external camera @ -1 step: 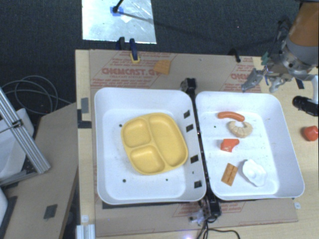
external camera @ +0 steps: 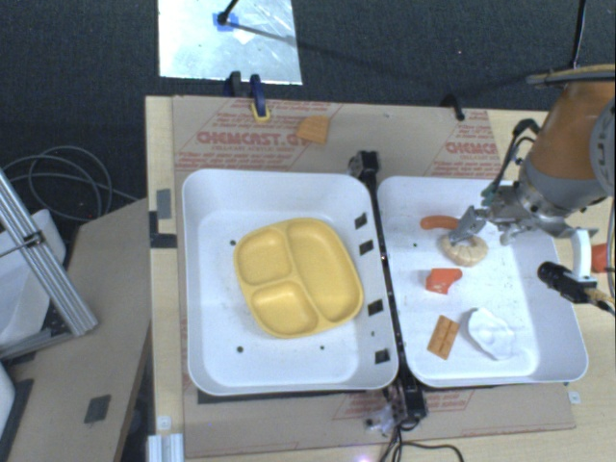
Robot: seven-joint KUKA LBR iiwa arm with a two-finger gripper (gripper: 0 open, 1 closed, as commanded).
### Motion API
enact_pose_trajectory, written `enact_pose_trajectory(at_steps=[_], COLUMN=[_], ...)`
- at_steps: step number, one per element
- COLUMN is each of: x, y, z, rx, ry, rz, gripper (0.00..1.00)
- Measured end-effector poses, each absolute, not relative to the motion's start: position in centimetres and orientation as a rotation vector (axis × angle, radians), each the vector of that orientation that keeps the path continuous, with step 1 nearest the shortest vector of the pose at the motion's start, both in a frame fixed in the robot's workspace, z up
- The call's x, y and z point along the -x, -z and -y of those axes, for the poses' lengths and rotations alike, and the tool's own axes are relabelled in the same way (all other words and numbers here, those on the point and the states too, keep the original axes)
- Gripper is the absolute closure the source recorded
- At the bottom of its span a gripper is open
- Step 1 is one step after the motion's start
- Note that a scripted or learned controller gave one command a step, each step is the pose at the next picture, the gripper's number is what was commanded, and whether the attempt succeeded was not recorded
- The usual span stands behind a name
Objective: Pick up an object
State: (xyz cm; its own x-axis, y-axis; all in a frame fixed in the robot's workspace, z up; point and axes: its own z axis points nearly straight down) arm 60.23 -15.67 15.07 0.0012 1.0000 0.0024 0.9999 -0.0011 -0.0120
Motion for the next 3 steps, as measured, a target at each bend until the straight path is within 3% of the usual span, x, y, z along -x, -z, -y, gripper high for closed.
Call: enact_pose_trajectory(at_steps=[1, 2, 3], x=[-56.8, -57.1, -55.9], y=[-8.1, -9.6, -20.1], z=[13.0, 13.2, 7.1], rx=[2.217, 2.223, 2.215], ry=[-0.002, 0.004, 0.015], rz=[2.221, 2.225, 2.237], gripper=[0.00, 1.00, 1.00])
